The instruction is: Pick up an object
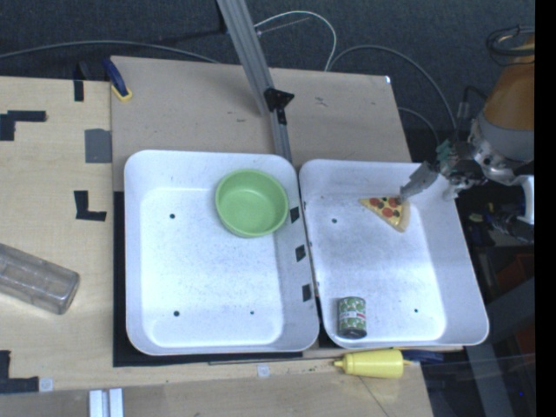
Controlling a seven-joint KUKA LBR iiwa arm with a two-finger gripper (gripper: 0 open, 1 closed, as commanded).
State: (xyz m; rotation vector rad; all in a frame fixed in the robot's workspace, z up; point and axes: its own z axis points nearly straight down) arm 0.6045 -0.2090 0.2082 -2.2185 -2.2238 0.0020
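A green bowl is sitting in the left bin, while in the right bin a pizza slice is lying near the far edge, its tip pointing left. The gripper is hovering just right of the slice; how it is set I cannot tell

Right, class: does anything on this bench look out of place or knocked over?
Yes. A yellow squeeze bottle lies on its side on the bench just outside the near rim of the right bin, and a clear plastic container lies tipped over at far left. The items inside the bins look settled.
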